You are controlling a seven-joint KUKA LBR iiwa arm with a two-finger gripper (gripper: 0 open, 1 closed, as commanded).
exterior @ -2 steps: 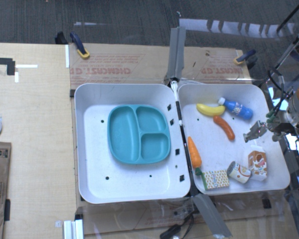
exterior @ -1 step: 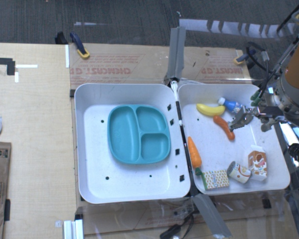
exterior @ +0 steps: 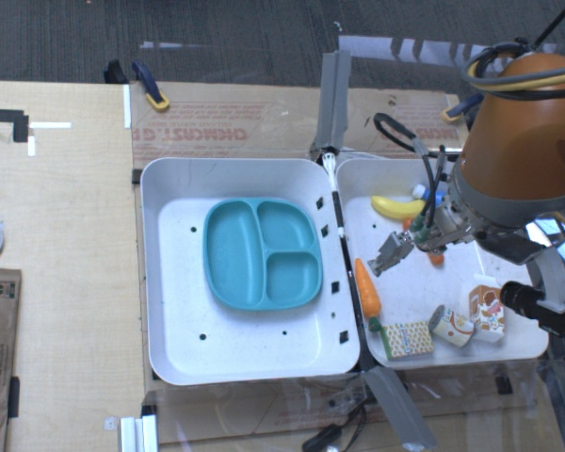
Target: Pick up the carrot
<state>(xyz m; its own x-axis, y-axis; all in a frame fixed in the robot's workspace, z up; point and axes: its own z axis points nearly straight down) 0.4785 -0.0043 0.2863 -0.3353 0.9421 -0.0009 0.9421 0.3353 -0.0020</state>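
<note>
The arm (exterior: 523, 130) comes in from the right and hangs over the right bin (exterior: 508, 347), its orange band bulking above the far right part of that bin. From the wrist the pincer (exterior: 388, 255) slants down and to the left, ending over the bin's middle. Its grey fingers (exterior: 393, 250) look slightly spread, with nothing between them.

The carrot (exterior: 367, 290) lies on the floor of the right bin, close against its left wall, with its thick orange end toward the far side and its green top (exterior: 379, 335) toward the near side. The pincer tip is just to the right of the carrot's far end and above it, not touching.

In the same bin, a banana (exterior: 398, 205) lies toward the far side, partly behind the wrist. A small orange bit (exterior: 437, 259) shows under the wrist; what it is cannot be told. Along the near side lie a speckled sponge (exterior: 408, 339) just beside the carrot's green top, a small cup (exterior: 451, 326) on its side, and a carton (exterior: 487, 311) further right.

The left bin (exterior: 169, 281) holds a teal plate (exterior: 262, 253) with three compartments, lying flat near its middle.

Both bins sit on a counter (exterior: 56, 215) of pale wood. A blue and yellow clamp (exterior: 151, 87) lies at its far edge, left of the bins.
</note>
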